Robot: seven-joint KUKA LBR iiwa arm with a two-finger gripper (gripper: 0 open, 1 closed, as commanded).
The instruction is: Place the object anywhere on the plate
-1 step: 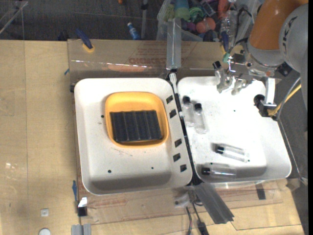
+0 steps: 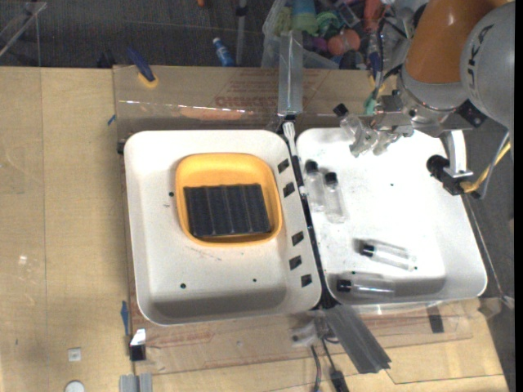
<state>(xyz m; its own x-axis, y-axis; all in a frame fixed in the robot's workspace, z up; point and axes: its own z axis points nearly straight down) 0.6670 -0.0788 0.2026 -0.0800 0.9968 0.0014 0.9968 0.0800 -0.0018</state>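
Tool (image 2: 372, 137) is hovering with fingers parted and empty over the right bin (image 2: 458, 243), clear vials (image 2: 384, 254) lying below it, yellow plate (image 2: 196, 168) waiting leftward.

Partial letters "KU" read on the grey arm (image 2: 490, 43).

Claw (image 2: 372, 144) low, arm from right
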